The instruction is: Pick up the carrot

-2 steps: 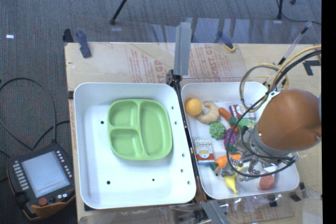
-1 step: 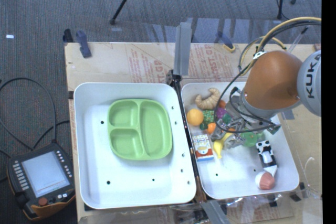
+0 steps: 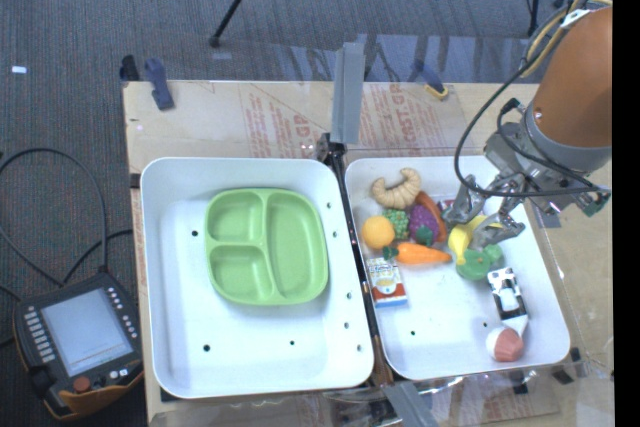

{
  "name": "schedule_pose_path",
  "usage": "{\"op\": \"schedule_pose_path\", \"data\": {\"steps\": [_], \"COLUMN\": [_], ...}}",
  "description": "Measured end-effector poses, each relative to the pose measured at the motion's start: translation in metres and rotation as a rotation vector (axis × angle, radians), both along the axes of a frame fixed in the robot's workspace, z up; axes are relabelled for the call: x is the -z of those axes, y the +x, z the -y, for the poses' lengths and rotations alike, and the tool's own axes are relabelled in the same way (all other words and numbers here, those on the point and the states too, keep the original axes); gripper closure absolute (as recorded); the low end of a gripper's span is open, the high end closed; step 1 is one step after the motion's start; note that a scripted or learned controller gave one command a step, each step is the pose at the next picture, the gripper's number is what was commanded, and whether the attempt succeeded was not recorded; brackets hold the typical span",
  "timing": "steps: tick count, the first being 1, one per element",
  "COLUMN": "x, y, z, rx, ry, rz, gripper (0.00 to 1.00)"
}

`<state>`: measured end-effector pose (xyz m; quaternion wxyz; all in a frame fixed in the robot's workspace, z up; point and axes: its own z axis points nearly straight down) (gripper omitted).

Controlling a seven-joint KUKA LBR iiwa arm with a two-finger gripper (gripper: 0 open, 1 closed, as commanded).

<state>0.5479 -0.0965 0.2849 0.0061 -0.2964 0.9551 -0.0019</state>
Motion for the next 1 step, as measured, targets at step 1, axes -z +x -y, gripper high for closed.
{"op": "schedule_pose_path", "data": {"steps": [1], "x": [-0.1336], "y": [0.0232], "z": [-0.0762], "rx": [0.248], "ry": [0.005], "rz": [-0.005], "gripper": [1.00]}}
